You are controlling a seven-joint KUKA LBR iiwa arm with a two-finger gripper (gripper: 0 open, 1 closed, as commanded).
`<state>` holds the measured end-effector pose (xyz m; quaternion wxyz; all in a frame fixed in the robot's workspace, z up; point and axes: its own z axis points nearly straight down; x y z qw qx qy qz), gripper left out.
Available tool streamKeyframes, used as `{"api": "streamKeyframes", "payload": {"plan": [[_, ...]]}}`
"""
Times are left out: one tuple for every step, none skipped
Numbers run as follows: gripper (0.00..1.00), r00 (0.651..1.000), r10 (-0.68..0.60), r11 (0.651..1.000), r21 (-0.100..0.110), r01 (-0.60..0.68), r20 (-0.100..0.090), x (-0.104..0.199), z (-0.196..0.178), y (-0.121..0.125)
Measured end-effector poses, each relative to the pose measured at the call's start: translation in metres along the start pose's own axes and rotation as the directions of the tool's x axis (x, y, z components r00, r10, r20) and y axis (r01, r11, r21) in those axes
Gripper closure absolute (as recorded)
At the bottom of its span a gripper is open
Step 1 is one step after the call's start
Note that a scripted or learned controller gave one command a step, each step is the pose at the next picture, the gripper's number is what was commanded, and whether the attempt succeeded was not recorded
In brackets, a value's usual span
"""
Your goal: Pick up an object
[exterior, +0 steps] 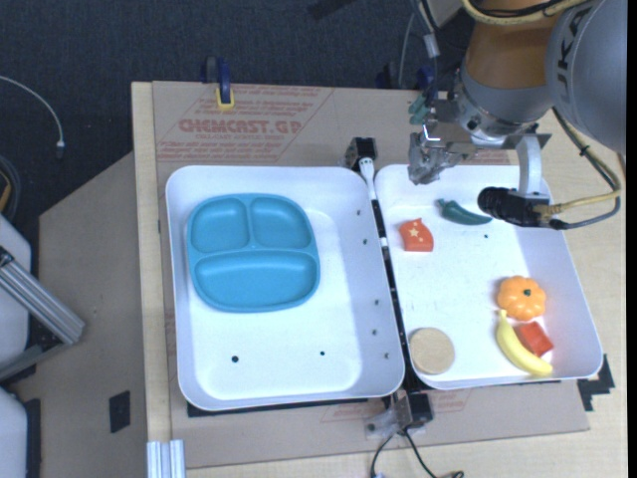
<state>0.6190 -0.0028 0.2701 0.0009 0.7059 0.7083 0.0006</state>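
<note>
Hovering over right bin (pixel 587 312) back-left corner, fingers (pixel 426 167) close together, holding nothing; green pepper (pixel 462 211) nearby

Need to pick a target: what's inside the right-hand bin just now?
The right bin holds a red piece, a dark green piece, an orange pumpkin, a yellow banana with a red block against it, and a tan disc. The arm covers the far corner.

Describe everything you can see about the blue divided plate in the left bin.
The blue, three-compartment plastic-looking plate is a rounded rectangle with two smaller sections at the far side and one wide section nearer the camera. It lies flat, right side up, in the far left part of the shallow white left bin, slightly skewed. Nothing sits in its compartments, and nothing but the bin floor touches it.
</note>
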Motion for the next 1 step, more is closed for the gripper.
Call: {"api": "streamKeyframes", "payload": {"plan": [[1.0,1.0,-0.002,1.0,0.0,0.002,-0.001,0.0571,0.0044,0.0114]]}}
